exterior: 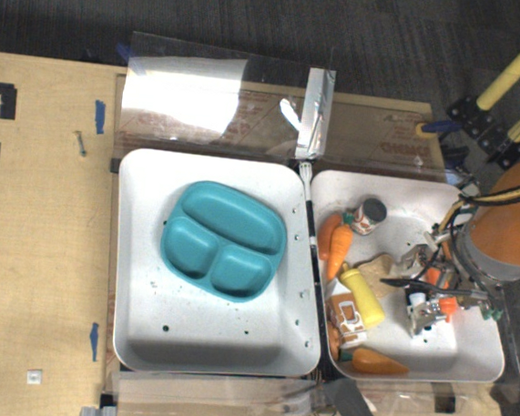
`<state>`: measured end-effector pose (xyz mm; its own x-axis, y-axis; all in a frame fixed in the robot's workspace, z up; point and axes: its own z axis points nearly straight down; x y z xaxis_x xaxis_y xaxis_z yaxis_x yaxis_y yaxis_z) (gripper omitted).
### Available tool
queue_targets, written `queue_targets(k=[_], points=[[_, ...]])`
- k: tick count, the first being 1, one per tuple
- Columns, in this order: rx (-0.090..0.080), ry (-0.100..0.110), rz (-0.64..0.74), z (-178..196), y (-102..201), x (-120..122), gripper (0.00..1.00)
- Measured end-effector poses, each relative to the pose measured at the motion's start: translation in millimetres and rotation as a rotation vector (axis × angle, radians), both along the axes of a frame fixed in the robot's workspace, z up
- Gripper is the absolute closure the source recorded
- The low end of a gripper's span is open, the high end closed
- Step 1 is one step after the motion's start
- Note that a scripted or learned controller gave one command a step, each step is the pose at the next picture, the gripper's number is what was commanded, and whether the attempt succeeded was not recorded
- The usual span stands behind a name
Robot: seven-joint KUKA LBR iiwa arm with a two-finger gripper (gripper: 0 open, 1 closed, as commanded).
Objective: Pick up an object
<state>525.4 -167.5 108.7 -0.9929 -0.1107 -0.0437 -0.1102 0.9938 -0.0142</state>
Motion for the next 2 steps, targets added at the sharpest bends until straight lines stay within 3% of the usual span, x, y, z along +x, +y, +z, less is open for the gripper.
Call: queue_targets(k=[1,2], points=[[0.012,0.019,-0.124,-15,-6,-1,0.0],[0.011,0.024,-0.174,-15,-5,20,0.0]])
